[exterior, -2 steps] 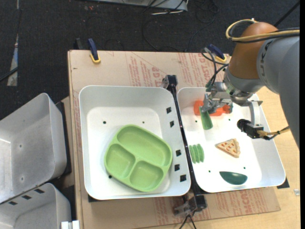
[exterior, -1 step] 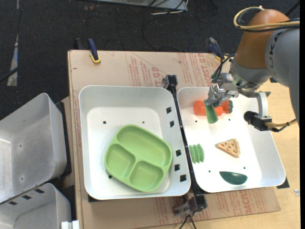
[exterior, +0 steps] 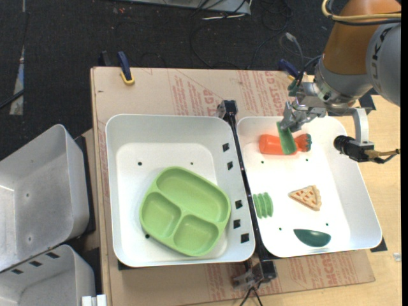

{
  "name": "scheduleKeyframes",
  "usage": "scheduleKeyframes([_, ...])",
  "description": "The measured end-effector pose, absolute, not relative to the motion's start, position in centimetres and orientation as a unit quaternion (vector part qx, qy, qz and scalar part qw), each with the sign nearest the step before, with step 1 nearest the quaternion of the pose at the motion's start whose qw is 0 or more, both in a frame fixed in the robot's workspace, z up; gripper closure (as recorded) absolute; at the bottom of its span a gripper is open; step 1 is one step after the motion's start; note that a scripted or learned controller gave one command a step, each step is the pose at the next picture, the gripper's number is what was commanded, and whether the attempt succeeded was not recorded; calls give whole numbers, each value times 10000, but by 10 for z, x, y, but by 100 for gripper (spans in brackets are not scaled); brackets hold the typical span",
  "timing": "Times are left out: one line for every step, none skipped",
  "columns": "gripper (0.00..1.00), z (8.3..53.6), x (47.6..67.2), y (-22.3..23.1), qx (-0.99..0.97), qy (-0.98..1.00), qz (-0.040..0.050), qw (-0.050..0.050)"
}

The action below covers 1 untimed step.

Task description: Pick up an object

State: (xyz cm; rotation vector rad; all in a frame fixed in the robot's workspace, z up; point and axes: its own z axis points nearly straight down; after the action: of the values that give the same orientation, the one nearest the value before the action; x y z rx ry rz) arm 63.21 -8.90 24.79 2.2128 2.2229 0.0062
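I had the gripper (exterior: 288,131) at the right bin's (exterior: 368,204) 12 o'clock, fingers clamped on a green piece (exterior: 286,139) lying across the orange carrot (exterior: 273,145); only the green looked pinched

right bin (exterior: 357,190): middle open | far side crowded by orange carrot (exterior: 273,145), green piece (exterior: 287,139), gripper (exterior: 292,123) above | near side: ridged green piece (exterior: 262,204), pizza slice (exterior: 307,197), dark green piece (exterior: 312,237) | left bin (exterior: 127,139): green divided plate (exterior: 185,210) takes the near half, far half open
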Motion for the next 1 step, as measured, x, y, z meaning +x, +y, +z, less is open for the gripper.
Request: scheduleKeyframes([100, 258, 633, -89, 7060, 7082, 8, 12])
